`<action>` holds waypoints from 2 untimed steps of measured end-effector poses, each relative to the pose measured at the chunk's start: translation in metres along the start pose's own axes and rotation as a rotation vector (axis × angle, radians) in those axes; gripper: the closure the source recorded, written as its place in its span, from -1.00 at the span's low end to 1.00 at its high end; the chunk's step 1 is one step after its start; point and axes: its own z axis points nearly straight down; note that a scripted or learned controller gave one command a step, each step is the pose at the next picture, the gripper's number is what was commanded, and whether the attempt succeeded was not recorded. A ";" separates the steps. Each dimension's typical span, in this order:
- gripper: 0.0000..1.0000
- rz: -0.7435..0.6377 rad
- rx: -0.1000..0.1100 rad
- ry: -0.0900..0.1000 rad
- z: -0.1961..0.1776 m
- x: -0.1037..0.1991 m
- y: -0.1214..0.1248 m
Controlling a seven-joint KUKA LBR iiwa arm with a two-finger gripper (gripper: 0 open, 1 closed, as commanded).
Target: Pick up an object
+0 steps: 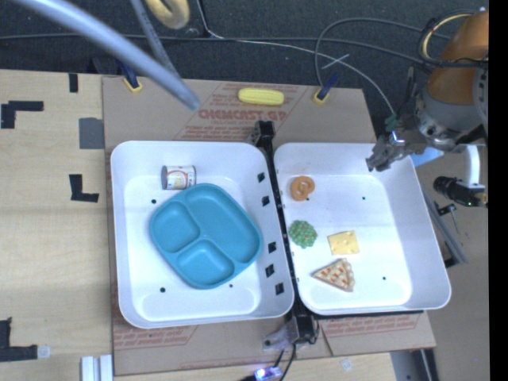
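Hovering at the right bin's (413,213) far corner, the gripper (379,159) is carrying nothing — finger state unclear. The pretzel (302,187) is lying nearest, leftward.

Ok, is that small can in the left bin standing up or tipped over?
Tipped over. The can lies on its side near the left bin's back wall, its label facing up, just behind the blue tray.

The bench (48,236) had a light wood-grain surface marked with black tape pieces. A brown cardboard sheet (230,113) with red print covered its middle, held at the far edge by two clamps (131,82). Beyond the far edge lay dark blue carpet (317,6), crossed by thin cables (262,44). Lighting was even.
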 end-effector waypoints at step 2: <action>1.00 -0.004 0.005 0.002 -0.018 0.047 -0.004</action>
